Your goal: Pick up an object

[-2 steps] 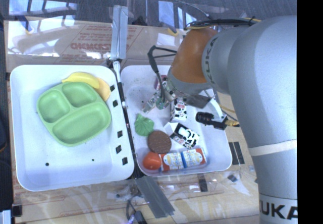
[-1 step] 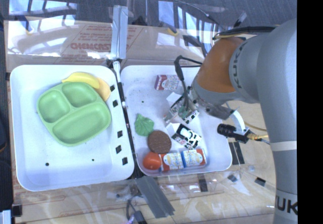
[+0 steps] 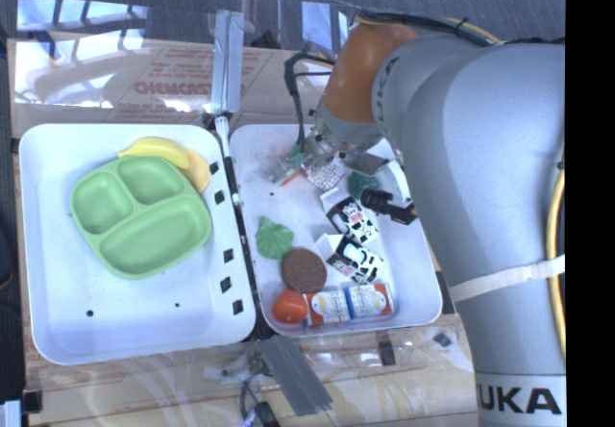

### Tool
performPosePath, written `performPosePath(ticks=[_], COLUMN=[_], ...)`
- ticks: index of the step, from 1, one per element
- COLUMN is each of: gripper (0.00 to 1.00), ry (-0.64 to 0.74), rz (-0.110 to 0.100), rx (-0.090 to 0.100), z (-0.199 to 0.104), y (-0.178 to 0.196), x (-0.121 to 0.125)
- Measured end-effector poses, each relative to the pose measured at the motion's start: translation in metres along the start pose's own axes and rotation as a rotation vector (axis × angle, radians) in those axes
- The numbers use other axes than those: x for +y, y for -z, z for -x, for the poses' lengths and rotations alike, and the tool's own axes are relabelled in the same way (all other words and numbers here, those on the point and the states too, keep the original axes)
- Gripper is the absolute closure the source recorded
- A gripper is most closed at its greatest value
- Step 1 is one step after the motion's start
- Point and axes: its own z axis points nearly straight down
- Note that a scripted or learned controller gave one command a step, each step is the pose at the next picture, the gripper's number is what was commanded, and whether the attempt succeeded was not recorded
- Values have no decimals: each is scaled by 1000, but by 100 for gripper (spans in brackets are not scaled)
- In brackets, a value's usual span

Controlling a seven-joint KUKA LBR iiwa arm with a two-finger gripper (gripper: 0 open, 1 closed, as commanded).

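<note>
The right bin point(image 3: 252, 187) holds several objects: a green leaf-shaped toy point(image 3: 274, 238), a brown round cookie point(image 3: 305, 269), a red tomato point(image 3: 288, 307), a small bottle lying flat point(image 3: 349, 303), two black-and-white cow-patterned pieces point(image 3: 353, 220) point(image 3: 357, 264) and a dark teal item point(image 3: 363, 185). The grey arm with its orange band point(image 3: 360, 69) reaches into the far part of this bin. My gripper point(image 3: 312, 163) is low over the bin floor there, near a small green and white thing point(image 3: 291, 165).
The left bin point(image 3: 58, 310) carries a green divided plate point(image 3: 140, 213) with a yellow banana point(image 3: 171, 156) at its far edge. A clip-studded divider point(image 3: 231, 223) separates the bins. The arm's grey body point(image 3: 500, 204) covers the bench's right side.
</note>
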Motion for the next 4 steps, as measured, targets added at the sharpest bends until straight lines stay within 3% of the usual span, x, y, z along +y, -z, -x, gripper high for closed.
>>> performPosePath(ticks=[1,2,3,4], gripper=[0,0,0,0], ry=[9,-294,-502,-715], rz=[0,19,26,29], rx=[-2,-16,-15,-8], z=[41,25,-5,-16], y=[43,13,13,13], x=[-65,-11,-8,-22])
